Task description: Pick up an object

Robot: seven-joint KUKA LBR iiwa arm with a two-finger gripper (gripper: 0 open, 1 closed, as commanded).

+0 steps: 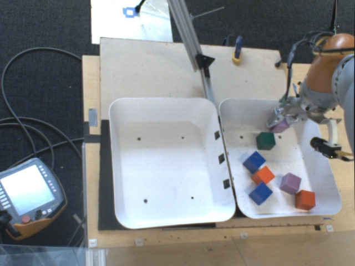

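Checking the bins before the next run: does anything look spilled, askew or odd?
Nothing is spilled: all the blocks lie inside the right bin. They sit at mixed angles, and one blue block touches the orange block. The end effector is by a purple object, above the green block.

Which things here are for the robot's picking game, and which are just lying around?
For the job:
- tool, with something purple at its tip
- green block
- two blue blocks
- two orange blocks
- purple block
- right bin

Just lying about:
- left bin
- handheld controller
- black cable
- blue-and-yellow clamp
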